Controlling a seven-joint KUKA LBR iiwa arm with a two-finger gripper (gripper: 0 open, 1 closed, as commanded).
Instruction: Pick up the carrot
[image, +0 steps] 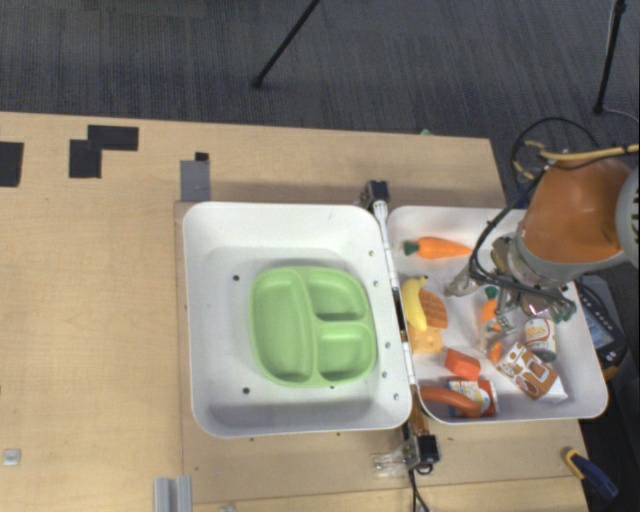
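Note:
The carrot (438, 247), orange with a green top at its left end, lies along the far wall of the right bin (590, 395). My gripper (497, 305) hangs below the arm's orange band (572, 212), low over the middle of that bin. It is in front of and to the right of the carrot, apart from it. The wrist and cables hide much of the gripper. A small orange piece (488, 309) shows right by the gripper, and I cannot tell whether it is being held.
The left bin (215, 300) holds a green divided plate (312, 325). Around the gripper in the right bin lie a banana (413, 303), a toast-like piece (433, 310), red toys (462, 364), a hot dog (455, 398) and brown-white packets (530, 368).

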